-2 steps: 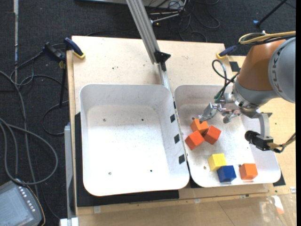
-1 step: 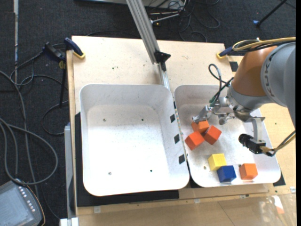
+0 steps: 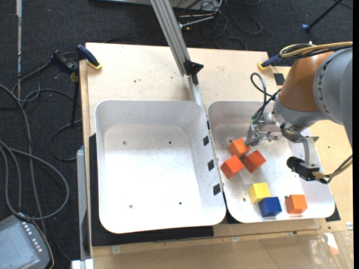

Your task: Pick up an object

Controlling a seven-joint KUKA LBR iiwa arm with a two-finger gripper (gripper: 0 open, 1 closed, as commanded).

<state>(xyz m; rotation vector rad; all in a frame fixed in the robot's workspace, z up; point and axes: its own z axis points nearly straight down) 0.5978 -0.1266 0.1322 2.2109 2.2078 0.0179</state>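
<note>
The right bin holds several small blocks. Three orange ones cluster near its middle: one at the upper left, one below it, and a darker one to the right. A yellow block, a blue block and another orange block lie near the front edge. My gripper hangs low over the cluster, just right of the upper orange block and above the darker one. No block shows between its fingers.
The left bin sits beside the right one, sharing a middle rim with black tabs. A slanted metal pole crosses the back of the bench. Clamps sit at the bench's back corners.
</note>
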